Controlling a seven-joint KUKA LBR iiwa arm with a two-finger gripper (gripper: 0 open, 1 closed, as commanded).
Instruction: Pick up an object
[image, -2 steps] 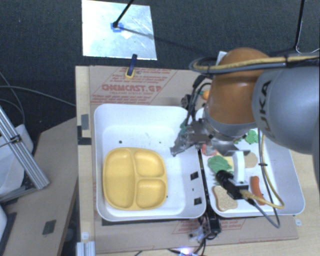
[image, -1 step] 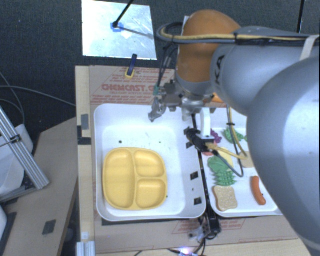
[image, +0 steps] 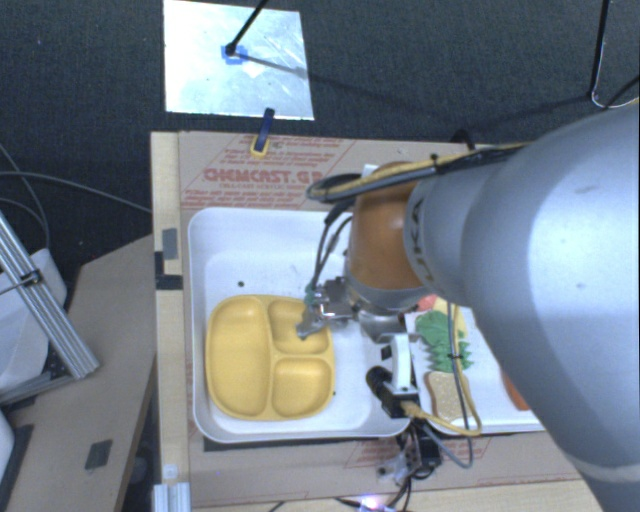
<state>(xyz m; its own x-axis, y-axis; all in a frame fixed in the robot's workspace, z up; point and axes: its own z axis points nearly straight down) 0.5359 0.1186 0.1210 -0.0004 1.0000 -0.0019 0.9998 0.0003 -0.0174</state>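
Note:
A yellow divided plate (image: 250, 360) lies in the left white bin (image: 230, 240), filling its lower left part. My gripper (image: 315, 318) hangs over the plate's upper right compartment, at or just above its rim. The grey arm with its orange band (image: 380, 240) comes in from the right and hides much of the right bin. In the right bin I see a green leafy toy (image: 437, 335), a tan slice-shaped piece (image: 445, 395) and a bit of something orange (image: 515, 392). Nothing is visibly held.
Both bins rest on a cardboard sheet (image: 270, 170). A small blue and yellow item (image: 263, 133) lies at its far edge. A shiny foil square (image: 238, 60) sits beyond it. An aluminium frame (image: 40, 300) stands at the left. Cables trail near the front edge (image: 415, 455).

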